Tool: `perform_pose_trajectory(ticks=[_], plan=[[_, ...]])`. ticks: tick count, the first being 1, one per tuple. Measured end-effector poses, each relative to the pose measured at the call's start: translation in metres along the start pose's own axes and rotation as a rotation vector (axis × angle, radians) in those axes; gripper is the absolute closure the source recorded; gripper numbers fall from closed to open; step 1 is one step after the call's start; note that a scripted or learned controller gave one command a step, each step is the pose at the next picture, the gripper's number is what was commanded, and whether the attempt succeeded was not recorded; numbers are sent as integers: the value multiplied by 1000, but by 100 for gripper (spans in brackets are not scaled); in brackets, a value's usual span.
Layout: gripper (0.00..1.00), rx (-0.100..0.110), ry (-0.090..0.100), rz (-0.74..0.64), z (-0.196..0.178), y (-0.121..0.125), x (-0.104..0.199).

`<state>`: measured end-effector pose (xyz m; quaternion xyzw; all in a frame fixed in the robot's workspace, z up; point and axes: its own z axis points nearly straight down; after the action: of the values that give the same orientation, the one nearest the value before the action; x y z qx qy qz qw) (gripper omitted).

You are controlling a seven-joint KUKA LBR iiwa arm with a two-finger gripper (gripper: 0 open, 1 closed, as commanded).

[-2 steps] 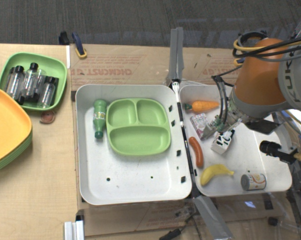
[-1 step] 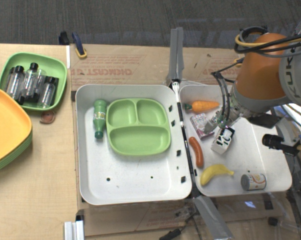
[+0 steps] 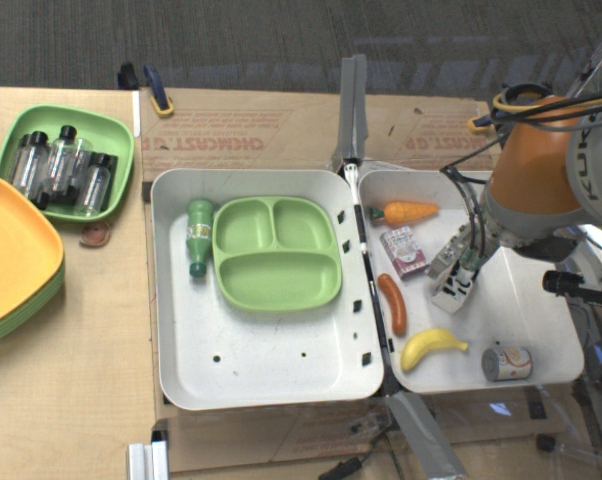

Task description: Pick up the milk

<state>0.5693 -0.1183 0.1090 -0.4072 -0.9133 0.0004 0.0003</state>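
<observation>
The gripper (image 3: 454, 286) hangs in the right bin (image 3: 541, 368), right of centre frame; whether its fingers are open or closed cannot be told. The milk (image 3: 404, 250), a small pink carton, lies just left of it, below the carrot (image 3: 409, 211).

Robotics laboratory test bench: cardboard-covered bench (image 3: 281, 133), two white bins (image 3: 171, 298), toy food such as a banana (image 3: 431, 348), grey carpet (image 3: 231, 18).
</observation>
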Motion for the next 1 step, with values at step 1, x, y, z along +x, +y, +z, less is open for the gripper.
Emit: perform_pose_trajectory(ticks=[1], plan=[[100, -1, -1, -112, 17, -22, -8]])
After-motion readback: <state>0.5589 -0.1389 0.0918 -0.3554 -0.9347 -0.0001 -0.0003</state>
